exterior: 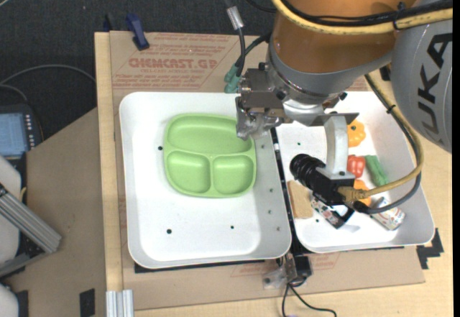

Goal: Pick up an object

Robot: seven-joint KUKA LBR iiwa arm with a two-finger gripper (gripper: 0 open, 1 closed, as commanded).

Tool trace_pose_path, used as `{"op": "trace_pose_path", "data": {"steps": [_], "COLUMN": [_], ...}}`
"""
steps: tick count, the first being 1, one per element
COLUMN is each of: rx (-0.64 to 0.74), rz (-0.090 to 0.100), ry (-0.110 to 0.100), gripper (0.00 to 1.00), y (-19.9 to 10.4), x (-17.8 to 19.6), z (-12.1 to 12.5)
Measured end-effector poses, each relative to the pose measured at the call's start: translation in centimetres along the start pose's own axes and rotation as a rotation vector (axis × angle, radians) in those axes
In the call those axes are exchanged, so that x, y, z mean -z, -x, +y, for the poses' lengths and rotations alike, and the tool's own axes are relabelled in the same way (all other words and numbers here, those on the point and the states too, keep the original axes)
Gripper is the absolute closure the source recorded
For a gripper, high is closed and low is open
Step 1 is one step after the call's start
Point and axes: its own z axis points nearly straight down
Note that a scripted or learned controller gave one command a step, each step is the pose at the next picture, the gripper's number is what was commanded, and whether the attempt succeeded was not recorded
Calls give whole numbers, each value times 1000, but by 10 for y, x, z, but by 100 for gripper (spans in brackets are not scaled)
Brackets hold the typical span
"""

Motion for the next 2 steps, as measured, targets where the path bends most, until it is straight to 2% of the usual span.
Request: {"op": "trace_pose_path", "data": {"steps": [1, 2], "rx": [-9, -3], "rz": [-6, 2], "ry": [-11, 6], "gripper": [100, 100], "y": [12, 15], "x": [-167, -50], "z": [88, 47]}}
